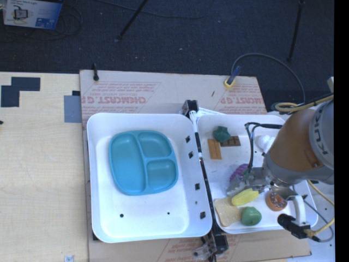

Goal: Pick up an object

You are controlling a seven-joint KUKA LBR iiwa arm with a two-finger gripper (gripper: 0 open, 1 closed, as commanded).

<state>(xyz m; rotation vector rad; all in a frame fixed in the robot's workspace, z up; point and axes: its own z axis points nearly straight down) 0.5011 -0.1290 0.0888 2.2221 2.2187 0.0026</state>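
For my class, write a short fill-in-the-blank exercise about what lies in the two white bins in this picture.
1. The blue divided tray lies in the ____ bin of the camera view.
2. The tray has ____ compartments.
3. The round green object lies in the same bin as the ____ banana-shaped object.
4. The band above the arm's wrist is ____.

Missing words: left; three; yellow; orange

Glossy blue plastic tray [144, 162] in smooth white plastic bin [103, 201]; matt printed cardboard [136, 94] beneath, pale wood bench [38, 173].
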